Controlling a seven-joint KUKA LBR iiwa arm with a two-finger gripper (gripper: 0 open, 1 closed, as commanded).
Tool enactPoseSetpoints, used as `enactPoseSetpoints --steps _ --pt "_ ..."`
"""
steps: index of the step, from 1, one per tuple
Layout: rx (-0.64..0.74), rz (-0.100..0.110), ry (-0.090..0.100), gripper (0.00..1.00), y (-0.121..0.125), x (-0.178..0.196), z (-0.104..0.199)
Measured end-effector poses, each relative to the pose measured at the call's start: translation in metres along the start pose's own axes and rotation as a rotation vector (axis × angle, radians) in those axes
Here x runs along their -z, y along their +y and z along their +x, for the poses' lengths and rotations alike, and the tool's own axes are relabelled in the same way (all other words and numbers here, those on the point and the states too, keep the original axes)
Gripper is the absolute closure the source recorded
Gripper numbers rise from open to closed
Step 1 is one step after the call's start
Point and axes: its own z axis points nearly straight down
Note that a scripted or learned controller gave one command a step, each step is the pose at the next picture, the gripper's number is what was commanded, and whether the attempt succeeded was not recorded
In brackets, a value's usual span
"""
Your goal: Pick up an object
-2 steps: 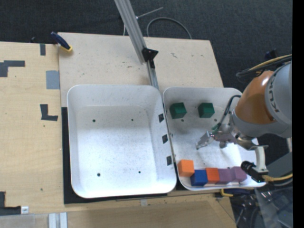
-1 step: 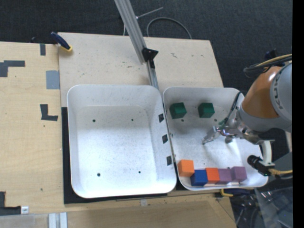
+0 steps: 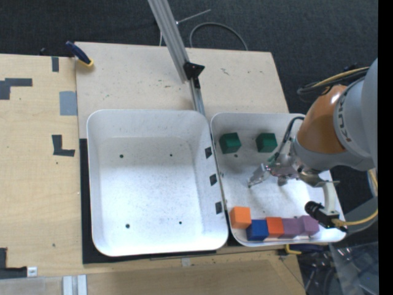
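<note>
**Over the right bin: gripper low, nothing between its fingers**

Over the right bin [image 3: 224, 165] we see the arm [image 3: 334, 131] reaching in from the right w/ its orange band toward us. Its gripper [image 3: 263, 176] sits low above the bin floor, roughly mid-bin. Two thin metal fingers [image 3: 254, 180] point left and look spread apart, w/ bare white floor between them. We see no obj. clamped there.

Candidate objs, all in the right bin:

- Two green cubes, near the far wall. Left green cube [image 3: 230, 142] is up and left of the fingertips, apart from them. Right green cube [image 3: 266, 142] is just above the gripper body, close but not touching as far as we can tell.
- Row of blocks along the near wall, well below the gripper: orange block [image 3: 241, 216] at the left end, slightly set back from the others; then blue block [image 3: 258, 229], second orange block [image 3: 274, 226], purple block [image 3: 291, 227] and a lighter purple block [image 3: 309, 225], side by side and approx. touching. A black part of the arm's rig hangs just over the right end of that row.

Left bin [image 3: 147, 183] sits beside the right one, walls touching along the middle. Both rest on the bench [image 3: 37, 165]; a metal rail [image 3: 169, 29] runs diagonally from the top down to the join between the bins.
</note>
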Motion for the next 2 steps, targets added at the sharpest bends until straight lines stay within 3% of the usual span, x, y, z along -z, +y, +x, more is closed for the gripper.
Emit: enactPoseSetpoints --steps 1,2 --pt "0.000 -0.003 -0.001 0.00 0.031 0.000 0.020" --pt "-0.005 -0.005 -0.003 0.00 -0.033 0.080 0.005"
